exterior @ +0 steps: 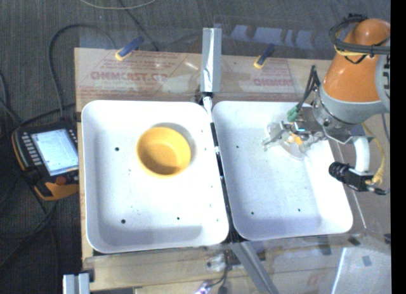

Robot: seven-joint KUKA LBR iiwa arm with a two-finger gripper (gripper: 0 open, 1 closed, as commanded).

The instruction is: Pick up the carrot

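Gripper (283, 135) sits low over the right bin (279, 213).

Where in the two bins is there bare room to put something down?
The right bin is bare along its left and near parts. Its far right corner is crowded by the claw. The left bin holds a yellow bowl at centre; bare floor rings it, widest toward the near edge.

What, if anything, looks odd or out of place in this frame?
Nothing looks spilled or damaged. A yellow bowl sits upright in the left bin. The tool hangs low over the right bin; a small orange patch there might be the carrot, too blurred to confirm.
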